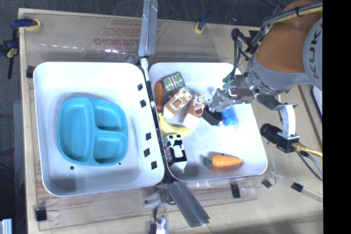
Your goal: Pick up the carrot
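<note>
The orange toy carrot with a green stem (222,161) lies near the front wall of the right shallow white bin (249,164). The grey end effector (218,105) hovers well apart from it, seemingly over a blue object (229,117); its grip state cannot be told.

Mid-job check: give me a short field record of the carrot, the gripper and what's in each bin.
target: orange carrot with green top, lying flat near the right bin's front edge, apart from other items
gripper: over the right bin's middle, above and behind the carrot, not on it
left bin: blue sectioned plastic tray
right bin: carrot, yellow banana, small cartons
</note>
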{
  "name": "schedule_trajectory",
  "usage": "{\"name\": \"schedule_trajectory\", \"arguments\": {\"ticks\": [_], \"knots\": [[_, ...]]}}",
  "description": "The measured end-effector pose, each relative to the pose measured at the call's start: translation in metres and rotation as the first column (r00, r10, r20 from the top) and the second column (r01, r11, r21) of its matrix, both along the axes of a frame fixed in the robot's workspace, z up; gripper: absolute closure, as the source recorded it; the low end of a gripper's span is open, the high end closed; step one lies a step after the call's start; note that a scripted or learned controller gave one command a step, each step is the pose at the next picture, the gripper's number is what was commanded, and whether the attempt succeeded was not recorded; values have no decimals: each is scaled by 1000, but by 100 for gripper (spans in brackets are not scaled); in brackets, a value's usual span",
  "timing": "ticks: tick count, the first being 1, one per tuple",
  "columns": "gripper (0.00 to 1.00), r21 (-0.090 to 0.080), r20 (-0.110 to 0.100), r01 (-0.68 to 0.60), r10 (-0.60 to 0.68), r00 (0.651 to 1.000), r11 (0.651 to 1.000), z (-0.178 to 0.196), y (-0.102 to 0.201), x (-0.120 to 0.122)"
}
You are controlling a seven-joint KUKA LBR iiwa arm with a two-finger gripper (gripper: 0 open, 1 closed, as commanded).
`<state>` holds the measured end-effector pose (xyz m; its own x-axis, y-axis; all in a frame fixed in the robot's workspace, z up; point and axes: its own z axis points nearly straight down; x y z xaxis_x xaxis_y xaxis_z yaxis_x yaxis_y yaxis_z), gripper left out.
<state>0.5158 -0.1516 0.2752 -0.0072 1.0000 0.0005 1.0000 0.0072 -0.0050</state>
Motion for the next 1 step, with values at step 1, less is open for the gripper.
{"name": "schedule_trajectory", "arguments": {"ticks": [1], "knots": [[0, -1, 1, -8, 8, 1000, 1000, -58, -53, -39]]}}
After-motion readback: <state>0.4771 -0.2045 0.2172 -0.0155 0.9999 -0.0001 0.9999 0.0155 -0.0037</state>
